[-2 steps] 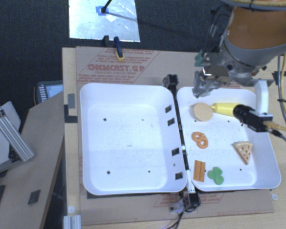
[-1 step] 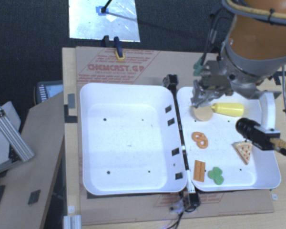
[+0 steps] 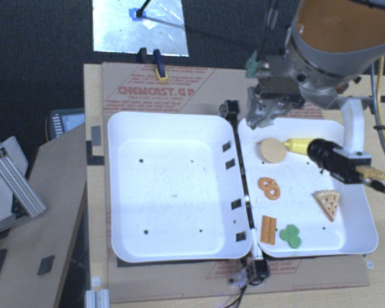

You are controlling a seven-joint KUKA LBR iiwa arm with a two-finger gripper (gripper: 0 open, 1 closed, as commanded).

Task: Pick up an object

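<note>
Your gripper (image 3: 264, 115) is hovering (released or clenched, you cannot tell from here) while the round tan biscuit (image 3: 273, 151) is lying just camera-side of the jaws, seemingly the nearest pick.

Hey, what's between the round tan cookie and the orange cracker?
A small pretzel lies between the cookie and the cracker, touching neither, as the camera view shows.

left bin (image 3: 173, 191): bare floor, wide passage. right bin (image 3: 301, 185): open lane mid-floor between pretzel (image 3: 268, 188) and pizza slice (image 3: 328, 204); tan disc (image 3: 273, 151) and yellow piece (image 3: 297, 146) crowd the far end (touching or nearly); orange wafer (image 3: 268, 230) and green piece (image 3: 290, 236) block the near edge.
</note>
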